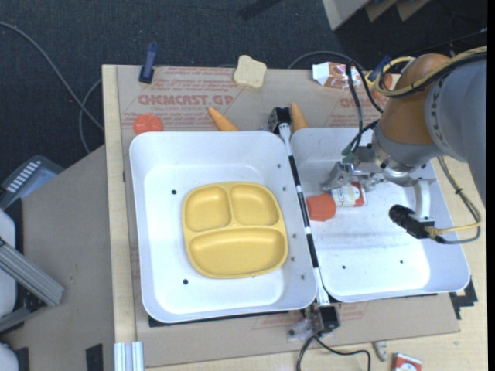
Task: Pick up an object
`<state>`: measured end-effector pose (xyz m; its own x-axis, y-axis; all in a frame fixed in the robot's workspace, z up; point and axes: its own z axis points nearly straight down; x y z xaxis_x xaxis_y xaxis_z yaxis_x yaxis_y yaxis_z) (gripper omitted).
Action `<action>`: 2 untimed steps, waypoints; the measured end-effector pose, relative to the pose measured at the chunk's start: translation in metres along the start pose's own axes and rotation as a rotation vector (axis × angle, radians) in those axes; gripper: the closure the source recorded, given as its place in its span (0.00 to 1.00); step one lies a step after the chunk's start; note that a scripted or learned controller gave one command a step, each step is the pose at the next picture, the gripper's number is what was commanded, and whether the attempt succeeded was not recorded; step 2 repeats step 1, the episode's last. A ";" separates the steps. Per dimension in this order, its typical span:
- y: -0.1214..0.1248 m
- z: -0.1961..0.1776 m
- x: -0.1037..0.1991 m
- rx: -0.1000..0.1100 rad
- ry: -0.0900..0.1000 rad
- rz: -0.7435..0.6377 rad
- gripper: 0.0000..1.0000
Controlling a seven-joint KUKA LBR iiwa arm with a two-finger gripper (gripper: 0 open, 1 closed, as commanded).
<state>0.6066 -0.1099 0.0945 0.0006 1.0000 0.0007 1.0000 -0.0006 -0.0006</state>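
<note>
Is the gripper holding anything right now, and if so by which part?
Cannot be told: the gripper is down over the orange-and-white object in the right bin, its hold hidden.

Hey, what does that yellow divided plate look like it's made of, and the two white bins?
The yellow divided plate looks like molded plastic: uniform color, rounded compartment ridges, a soft satin sheen. The left bin and right bin look like thin formed plastic too, smooth white with rounded corners, though the view leaves that open.

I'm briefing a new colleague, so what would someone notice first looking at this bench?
The yellow divided plate in the middle of the left bin stands out first. Next, the grey arm's gripper low over the right bin, beside an orange-red object near the divider.
</note>
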 end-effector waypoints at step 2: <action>-0.043 -0.090 0.068 -0.001 0.000 -0.002 1.00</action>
